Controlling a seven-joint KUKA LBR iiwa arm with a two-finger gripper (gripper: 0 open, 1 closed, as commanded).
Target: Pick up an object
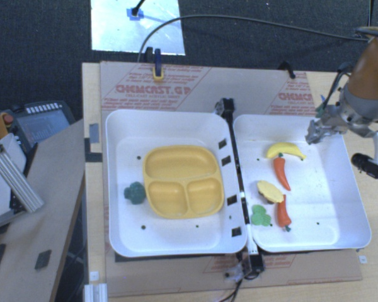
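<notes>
The pincer point(316, 133) hangs above the right bin point(340, 231), at one o'clock from the banana point(285, 150), probably positioned to descend; its opening I cannot tell.

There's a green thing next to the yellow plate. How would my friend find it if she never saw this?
Start at the left white bin, the one holding the big yellow divided plate. Just off the plate's lower left corner, on the bin floor, sits a small dark green broccoli toy. It lies alone there, and it is darker and bumpier than the brighter green piece in the right bin.
</notes>
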